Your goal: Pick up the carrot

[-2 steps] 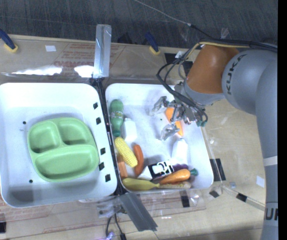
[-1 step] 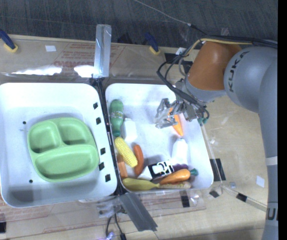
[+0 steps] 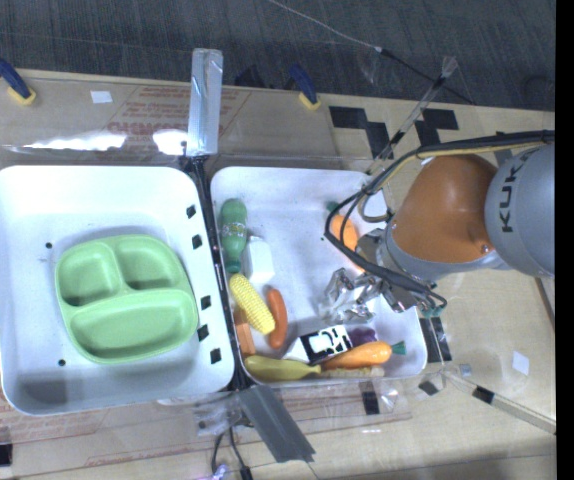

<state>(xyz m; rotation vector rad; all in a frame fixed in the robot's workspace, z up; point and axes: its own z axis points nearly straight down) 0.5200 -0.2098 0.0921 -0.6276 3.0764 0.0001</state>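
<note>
1. Camera view: carrot point(image 3: 357, 356) lies flat in the right bin point(image 3: 297, 193), along its near wall towards the near-right corner, green tip pointing right. Not picked; it rests on the bin floor.
2. Around it: a black-and-white tag point(image 3: 325, 343) touches its left end, a banana point(image 3: 280, 368) lies just left along the same wall, and corn point(image 3: 251, 303), a sausage point(image 3: 278, 318) and a green bottle point(image 3: 233, 226) sit nearer the bin's left wall.
3. Hand point(image 3: 352, 293) hangs low over the right half of that bin, just behind the carrot and apart from it. Metal fingers point(image 3: 339, 290) look spread, nothing between them.
4. Left bin point(image 3: 27, 388) holds a green tray point(image 3: 125, 293); not involved.
5. Progress, my read: approach stage. Left to do: line up over the carrot, descend, close, lift. The tag and banana crowd the left end, so the right half looks like the cleaner grip.
</note>
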